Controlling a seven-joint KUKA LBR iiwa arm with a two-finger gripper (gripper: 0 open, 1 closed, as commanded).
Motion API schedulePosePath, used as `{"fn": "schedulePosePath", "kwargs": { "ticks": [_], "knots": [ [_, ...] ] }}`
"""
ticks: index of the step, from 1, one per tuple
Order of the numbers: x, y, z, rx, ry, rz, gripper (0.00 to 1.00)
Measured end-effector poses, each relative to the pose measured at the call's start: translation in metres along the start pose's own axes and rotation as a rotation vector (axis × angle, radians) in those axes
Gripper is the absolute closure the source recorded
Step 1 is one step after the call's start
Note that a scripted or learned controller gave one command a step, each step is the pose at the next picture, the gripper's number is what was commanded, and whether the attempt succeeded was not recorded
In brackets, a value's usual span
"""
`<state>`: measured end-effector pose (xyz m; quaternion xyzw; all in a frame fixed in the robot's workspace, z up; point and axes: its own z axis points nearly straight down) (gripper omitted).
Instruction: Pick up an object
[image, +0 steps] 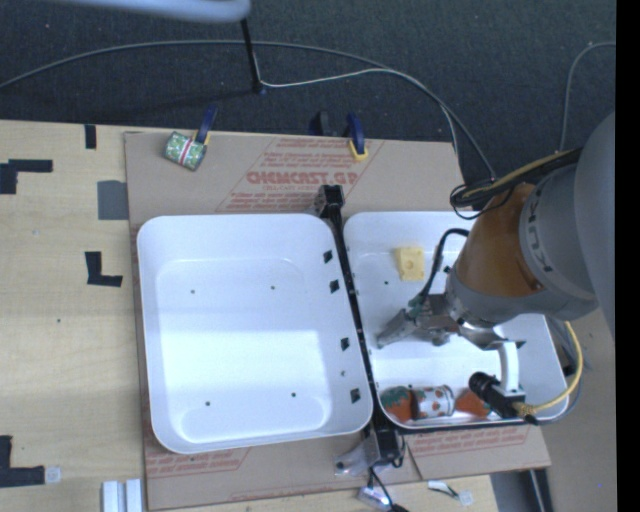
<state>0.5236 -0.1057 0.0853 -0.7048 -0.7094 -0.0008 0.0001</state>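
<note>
I see the arm (530, 250) reaching in from the right edge of the table (60, 330), its orange band sitting over the right bin (375, 235). The tool (392, 332) hangs low inside that bin, near the divider between the 2 bins, with its fingers (385, 337) pointing toward the left bin (240, 225). I see nothing between the fingers, but I cannot tell from this angle whether they are spread or closed.

The things I could pick up all lie in the right bin. A small yellow block (409, 263) rests toward the bin's far edge, apart from the tool and just beyond it. Along the near edge I see a row: an orange and green toy (399, 404) in the near-left corner, a small can (434, 403) touching it on the right, and an orange piece (470, 404) just beside the can. A black part of the arm's wrist (492, 390) with a yellow cable (555, 400) sits close above that orange piece.

On the cardboard sheet (290, 175) under the bins, near its far-left corner, lies a small green and white box (184, 150). 2 clamps (355, 135) grip the sheet's far edge.
</note>
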Motion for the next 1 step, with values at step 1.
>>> {"fn": "schedulePosePath", "kwargs": {
  "ticks": [1],
  "knots": [
    [0.0051,-0.0368,-0.0277,0.0,-0.001,0.007,0.0]
  ]
}}
